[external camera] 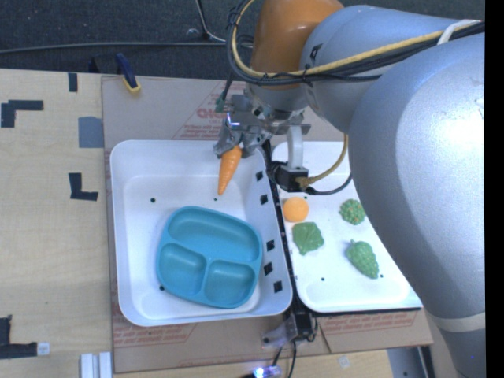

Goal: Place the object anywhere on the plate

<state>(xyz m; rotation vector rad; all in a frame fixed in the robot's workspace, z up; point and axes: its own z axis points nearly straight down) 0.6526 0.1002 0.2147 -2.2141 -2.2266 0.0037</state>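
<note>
An orange toy carrot (228,169) hangs tip-down over the back of the left bin (130,179), its thick end between the fingers of my gripper (235,145), which is shut on it. A blue plate (209,256) with three compartments lies in the front half of the left bin, below and slightly left of the carrot. The carrot's tip is above the bin floor just behind the plate's far rim.
The right bin (354,294) holds a small orange ball (295,209) and three green vegetable pieces (307,237) (352,211) (363,257). The divider between the bins (272,235) runs just right of the plate. My large grey arm covers the right side.
</note>
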